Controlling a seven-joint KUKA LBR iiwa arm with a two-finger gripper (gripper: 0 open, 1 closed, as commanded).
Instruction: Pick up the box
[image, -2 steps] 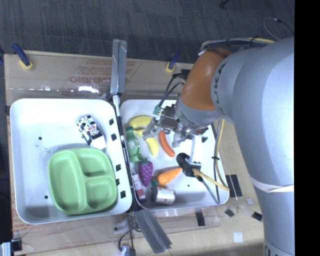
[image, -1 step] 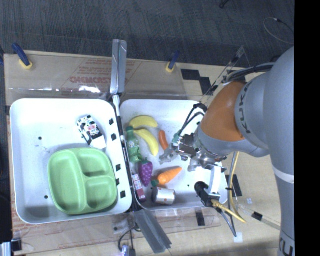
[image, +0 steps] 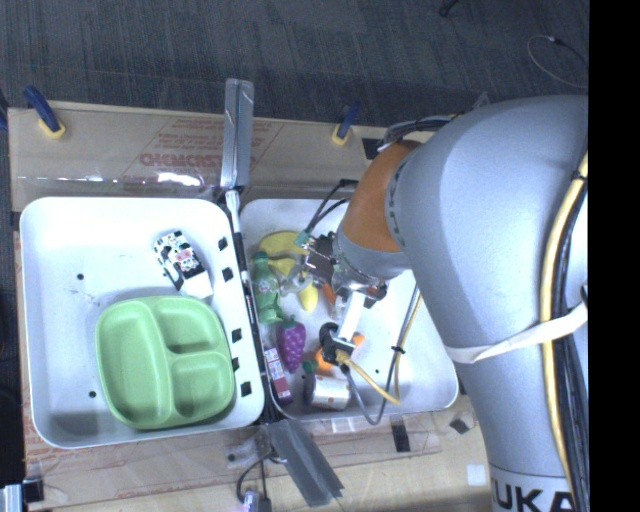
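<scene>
Surface (image: 150, 462), front edge bare, two white bins side by side. Right bin (image: 430, 385), nearest corner: silver can (image: 328, 392) on its side. Just left of it, a dark red packet (image: 277, 372) lies along the divider wall. Left bin (image: 50, 300): green divided plate (image: 165, 360) fills the near half, flat, three compartments.

Back in the right bin, purple grapes (image: 291, 342) sit just above the packet, with a small orange item (image: 325, 356) beside them that is too small to name. Further in is a small yellow fruit (image: 308, 297), then a green bottle (image: 262, 280) against the divider.

End effector (image: 318, 262) is low over the right bin's clutter, close to the yellow fruit and a banana (image: 283, 243). Open or closed: cannot tell, as the wrist blocks it. Nothing seen held. Grey arm (image: 500, 220) comes in from the right, orange band above the wrist.

The box (image: 180, 257), black-and-white cow print, lies in the left bin's far half, just beyond the plate, well apart from the end effector. Far edge of the surface: two blue clamps (image: 45, 112).
</scene>
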